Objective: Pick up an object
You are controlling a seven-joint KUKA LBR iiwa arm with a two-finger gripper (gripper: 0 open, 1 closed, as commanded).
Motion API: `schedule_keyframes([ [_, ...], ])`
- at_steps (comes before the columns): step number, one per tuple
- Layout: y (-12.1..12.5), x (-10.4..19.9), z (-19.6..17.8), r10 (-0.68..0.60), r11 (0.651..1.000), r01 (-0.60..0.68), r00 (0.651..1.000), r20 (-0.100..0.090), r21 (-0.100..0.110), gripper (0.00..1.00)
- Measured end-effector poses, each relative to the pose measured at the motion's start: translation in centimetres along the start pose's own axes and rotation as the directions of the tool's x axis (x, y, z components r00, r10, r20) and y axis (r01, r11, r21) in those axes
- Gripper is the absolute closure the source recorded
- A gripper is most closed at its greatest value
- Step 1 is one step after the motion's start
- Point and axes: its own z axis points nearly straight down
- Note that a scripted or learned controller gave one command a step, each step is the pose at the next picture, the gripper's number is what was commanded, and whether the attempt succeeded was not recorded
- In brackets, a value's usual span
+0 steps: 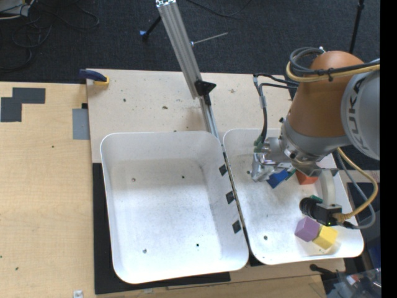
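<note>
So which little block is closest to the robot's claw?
The small blue block, right beside the gripper in the right bin. The purple cube and yellow cube sit farther away, near the front edge.

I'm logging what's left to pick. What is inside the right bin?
The right bin holds a purple block, a yellow block, a blue object by the claw, and an orange-red piece. The arm covers the bin's far right.

A silver aluminium rail [186,54] is leaning over the far bench, and a blue-and-yellow clamp [94,76] is lying at its far left corner.
</note>
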Motion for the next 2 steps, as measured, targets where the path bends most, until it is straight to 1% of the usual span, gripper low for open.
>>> schedule_keyframes([
  [1, -0.2, 5.1, 0.1, -0.001, 1.0, 0.001, 1.0, 0.0, 0.0, 1.0],
  [2, -1.5, 9.8, 0.1, -0.001, 1.0, 0.001, 1.0, 0.0, 0.001, 1.0],
])
